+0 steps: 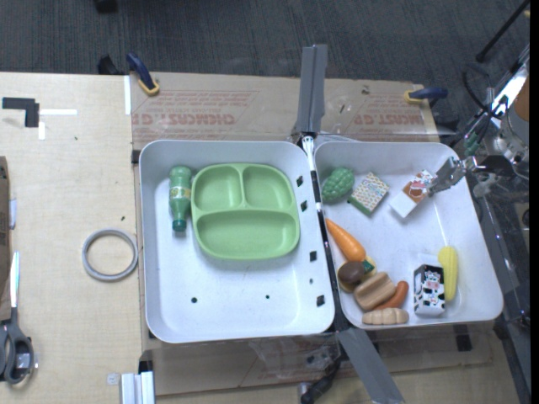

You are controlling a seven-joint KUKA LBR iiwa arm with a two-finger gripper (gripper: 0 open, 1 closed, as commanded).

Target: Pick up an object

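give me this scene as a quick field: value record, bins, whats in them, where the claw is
left bin: green divided plate; green bottle lying beside the plate's left edge
right bin: green leafy vegetable, patterned packet, carrot, hot dog, bread roll, milk carton, corn cob, small red-and-white box
claw: upper right of right bin, at the small box
grip: cannot tell
bench, left of bins: tape ring, scissors
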